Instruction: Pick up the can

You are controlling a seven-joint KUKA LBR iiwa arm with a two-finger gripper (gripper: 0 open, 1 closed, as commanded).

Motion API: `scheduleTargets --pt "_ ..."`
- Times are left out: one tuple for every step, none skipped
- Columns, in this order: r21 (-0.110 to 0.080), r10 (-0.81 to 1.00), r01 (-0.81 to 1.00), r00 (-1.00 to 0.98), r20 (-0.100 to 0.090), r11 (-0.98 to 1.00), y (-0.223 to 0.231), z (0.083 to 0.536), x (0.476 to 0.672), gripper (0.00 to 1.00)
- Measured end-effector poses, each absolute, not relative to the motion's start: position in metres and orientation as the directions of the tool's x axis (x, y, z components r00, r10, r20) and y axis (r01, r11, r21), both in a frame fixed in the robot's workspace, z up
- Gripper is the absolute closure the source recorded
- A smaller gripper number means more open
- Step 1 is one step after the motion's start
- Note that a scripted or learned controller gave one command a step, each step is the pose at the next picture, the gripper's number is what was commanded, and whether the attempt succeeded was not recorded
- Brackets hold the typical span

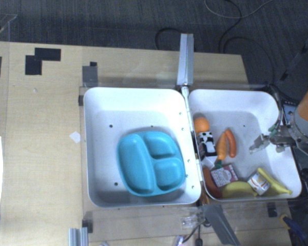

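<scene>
Camera view: can (258, 183) lying tipped near the front wall of the right bin (236, 102), just beside the banana (246, 188), long axis slanting toward the front-right corner. Gripper (262, 143) hovering above the bin's right side, behind the can and apart from it; nothing visibly held, finger spread impossible to tell. Likely a short reach frontward and down.

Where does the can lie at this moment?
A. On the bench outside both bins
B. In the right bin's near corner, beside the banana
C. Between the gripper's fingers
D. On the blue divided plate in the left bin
B: the can lies on the right bin floor against the banana, apart from the gripper above it.
</scene>
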State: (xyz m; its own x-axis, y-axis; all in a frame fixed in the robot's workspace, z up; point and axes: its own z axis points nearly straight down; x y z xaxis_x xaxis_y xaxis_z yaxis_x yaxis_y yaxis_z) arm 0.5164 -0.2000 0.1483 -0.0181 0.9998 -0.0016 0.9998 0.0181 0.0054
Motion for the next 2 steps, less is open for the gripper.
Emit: scheduleTargets --pt "0.01 1.0 1.0 -0.021 -0.003 0.021 -0.1995 0.1596 0.5185 1.0" --pt "0.01 1.0 1.0 -0.021 -0.003 0.021 -0.1995 0.1595 0.5185 0.0"
